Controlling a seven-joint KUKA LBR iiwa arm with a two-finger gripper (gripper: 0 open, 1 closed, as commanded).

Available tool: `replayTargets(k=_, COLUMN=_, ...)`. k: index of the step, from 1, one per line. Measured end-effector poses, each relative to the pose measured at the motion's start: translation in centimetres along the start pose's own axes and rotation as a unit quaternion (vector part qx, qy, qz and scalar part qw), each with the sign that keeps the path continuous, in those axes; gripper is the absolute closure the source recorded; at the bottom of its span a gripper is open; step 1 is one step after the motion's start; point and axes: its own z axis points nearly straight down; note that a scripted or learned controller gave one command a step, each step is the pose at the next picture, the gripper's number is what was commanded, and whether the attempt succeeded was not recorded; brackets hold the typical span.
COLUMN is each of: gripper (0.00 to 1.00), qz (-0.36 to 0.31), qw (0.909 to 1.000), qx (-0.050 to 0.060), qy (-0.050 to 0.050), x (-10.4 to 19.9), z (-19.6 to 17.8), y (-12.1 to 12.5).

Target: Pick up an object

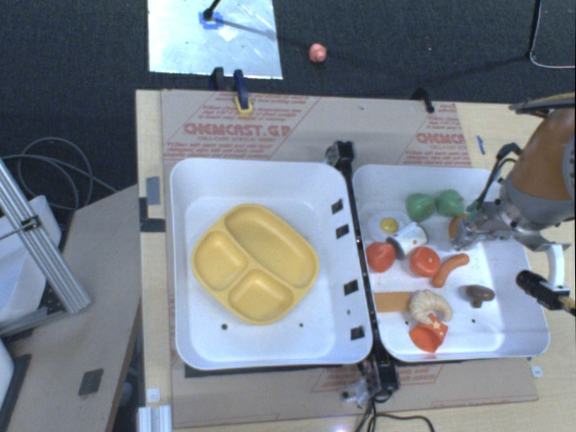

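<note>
Over right bin (pixel 513 331), gripper (pixel 465 230) lowered

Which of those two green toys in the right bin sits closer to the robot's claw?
The right-hand green toy, up by the bin's far wall. It lies just beside the gripper, while the other green toy sits further left, nearer the fried-egg toy.

Toy foods (pixel 423 261) scattered in right bin (pixel 513 340), orange sausage (pixel 450 268) lying slantwise, green pepper (pixel 419 207) near the back

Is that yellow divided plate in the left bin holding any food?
Empty. All three sections of the yellow plate show bare yellow; the toy food lies in the right bin.
</note>
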Motion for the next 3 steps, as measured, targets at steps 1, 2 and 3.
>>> replayTargets(k=1, gripper=0.0, qz=0.0, qw=1.0, qx=0.0, qy=0.0, x=0.0, z=0.0, y=0.0)
replayTargets(k=2, gripper=1.0, qz=0.0, qw=1.0, qx=-0.001, qy=0.0, x=0.0, z=-1.1, y=0.1)
replayTargets(k=3, gripper=0.0, qz=0.0, qw=1.0, qx=-0.001, qy=0.0, x=0.0, z=-1.0, y=0.1)
